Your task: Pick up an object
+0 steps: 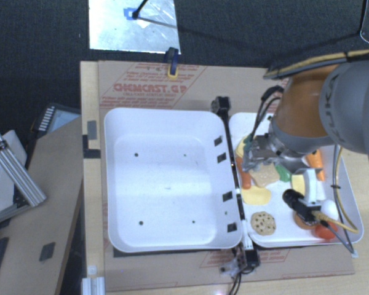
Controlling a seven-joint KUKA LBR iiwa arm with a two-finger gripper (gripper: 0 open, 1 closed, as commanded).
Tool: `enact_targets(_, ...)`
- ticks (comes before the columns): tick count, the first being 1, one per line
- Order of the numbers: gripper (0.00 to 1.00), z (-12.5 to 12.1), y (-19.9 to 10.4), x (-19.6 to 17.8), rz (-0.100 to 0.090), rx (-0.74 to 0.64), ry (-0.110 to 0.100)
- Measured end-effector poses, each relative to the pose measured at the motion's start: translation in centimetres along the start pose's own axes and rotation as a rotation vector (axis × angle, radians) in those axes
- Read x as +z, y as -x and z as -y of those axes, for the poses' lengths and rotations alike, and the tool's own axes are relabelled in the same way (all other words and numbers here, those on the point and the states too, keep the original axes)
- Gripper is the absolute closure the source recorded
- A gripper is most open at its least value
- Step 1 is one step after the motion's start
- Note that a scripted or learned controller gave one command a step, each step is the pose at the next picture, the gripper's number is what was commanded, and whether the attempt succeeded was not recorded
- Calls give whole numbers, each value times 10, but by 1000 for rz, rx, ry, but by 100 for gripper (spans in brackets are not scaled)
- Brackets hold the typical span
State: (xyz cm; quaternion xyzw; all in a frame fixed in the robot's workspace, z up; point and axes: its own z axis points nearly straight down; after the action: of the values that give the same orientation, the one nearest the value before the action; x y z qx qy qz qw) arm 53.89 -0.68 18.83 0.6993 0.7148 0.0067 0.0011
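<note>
Underneath everything lies a pale brown surface [89, 195] covered by a cardboard sheet [154, 85] printed in red, and two white bins sit on it side by side. Beyond its far edge, well away from the jaws, a dark carpet-like floor [37, 17] carries a shiny metal plate [132, 17]. A blue-and-yellow clamp [171, 63] grips the sheet's far edge. Far to the view's left of the jaws, an aluminium rail [12, 177] slants in and is cut off by the frame.

The grey arm [350, 103] with its orange band hangs over the right-hand bin [350, 195]. The jaws sit low at that bin's left side, near the row of black clips [221, 158] between it and the left-hand bin [166, 177]. The wrist covers them from above, so it cannot be told whether they are released or clenched, or whether anything sits between them.

The objects to pick lie close by. A tan toast slice [265, 176] is just beside the jaws on the near side, with a pale yellow disc [256, 195] nearer the camera and then a chocolate-chip cookie [263, 222]. A green piece [284, 173], a yellow block [298, 182] and an orange carrot [315, 158] lie to the right of the jaws, partly hidden under the arm. A red-orange thing [323, 231] at the near right is too covered to name.
</note>
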Motion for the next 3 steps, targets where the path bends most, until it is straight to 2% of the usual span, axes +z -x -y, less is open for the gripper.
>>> enact_targets(1, 100, -42, -69, -154, 3, 9, 10)
enact_targets(2, 100, -34, -75, -303, 5, 16, 9)
enact_targets(3, 100, -45, -82, -343, 7, 16, -3)
